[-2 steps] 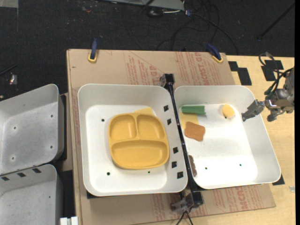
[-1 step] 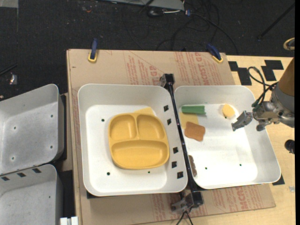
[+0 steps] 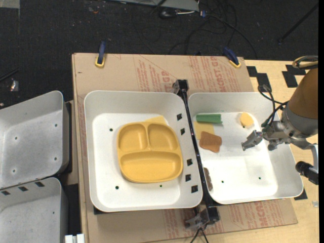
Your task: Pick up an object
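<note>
Camera view, looking down at a slant on the bench. Two shallow white bins sit side by side on a brown board, their inner rims meeting under a dark divider strip.

The left bin (image 3: 101, 186) holds a yellow divided tray (image 3: 150, 152) with three compartments, two small ones at the far side and one long one at the near side. A pale yellow flat sheet (image 3: 161, 120) shows at the tray's far right edge, mostly covered by it.

The right bin (image 3: 263, 184) holds the loose objects, all in its far half. A green block (image 3: 209, 118) lies near the far left corner, long side across the bin. Just nearer the camera lies a yellow flat piece (image 3: 205, 129), and a brown piece (image 3: 211, 142) overlaps its near right corner. A small pale yellow object (image 3: 246, 119) rests apart from these, toward the far right. A small dark object (image 3: 208, 179) lies against the left wall at the near side.

The arm enters from the right, its orange band above the grey wrist. The gripper (image 3: 251, 141) hangs over the right bin's middle right, near the pale yellow object and well apart from the brown piece. Nothing is seen between its fingers; whether the jaws stand apart or together cannot be told at this angle.
</note>
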